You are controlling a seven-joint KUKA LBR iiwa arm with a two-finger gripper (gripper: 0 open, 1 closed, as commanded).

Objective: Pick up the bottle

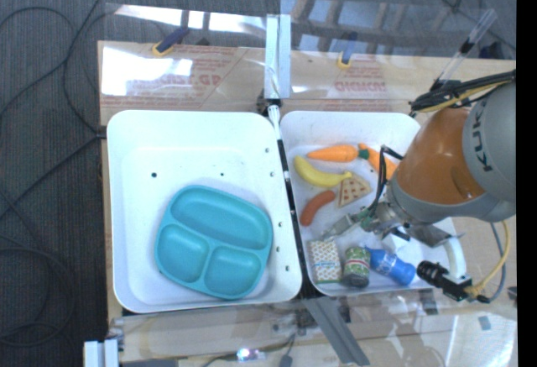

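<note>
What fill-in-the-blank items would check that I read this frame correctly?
1. The teal tray with three compartments lies in the ____ bin.
2. The blue bottle lies on its side in the ____ bin.
3. The banana lies just below the ____ near the far end of its bin.
4. Beside the bottle, toward the bins' shared wall, stands a small green ____.

Missing words: left; right; carrot; can

blue bottle [393, 265], turquoise tray [215, 241], yellow banana [320, 175], orange carrot [332, 154]
</note>
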